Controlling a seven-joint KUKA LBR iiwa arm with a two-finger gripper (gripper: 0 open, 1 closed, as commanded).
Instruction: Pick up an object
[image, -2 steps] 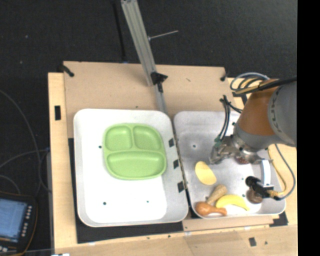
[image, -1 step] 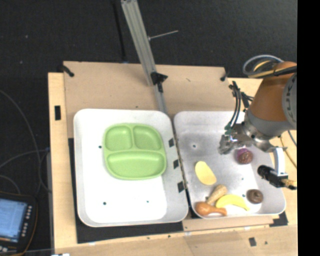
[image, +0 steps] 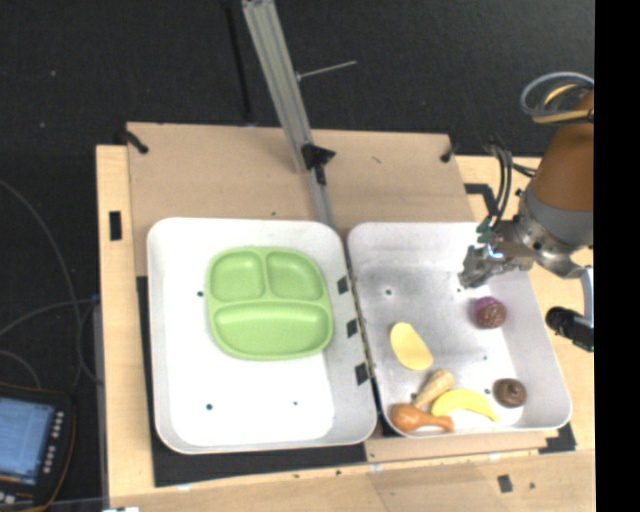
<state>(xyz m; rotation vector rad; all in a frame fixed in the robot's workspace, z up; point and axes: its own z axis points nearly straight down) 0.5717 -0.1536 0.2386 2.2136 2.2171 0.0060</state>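
Plywood bench (image: 230, 170), two glossy white bins, green moulded divided tray (image: 270, 303), hand (image: 478, 268) above dimpled purple ball (image: 489, 313), grip unclear

In the right bin (image: 375, 260) lay a dark purple ball (image: 489, 313), a pale yellow oval piece (image: 410, 346), a banana (image: 464, 404), a tan root-like piece (image: 433, 387), an orange piece (image: 420, 419) and a brown doughnut (image: 509, 392).

One fixed camera looks down at a slant from above the bench (image: 410, 160), far enough back to take in both white bins: the left bin (image: 180, 400) and the right bin (image: 400, 250). The arm (image: 565, 180) enters from the right side; dark floor lies beyond the far edge.
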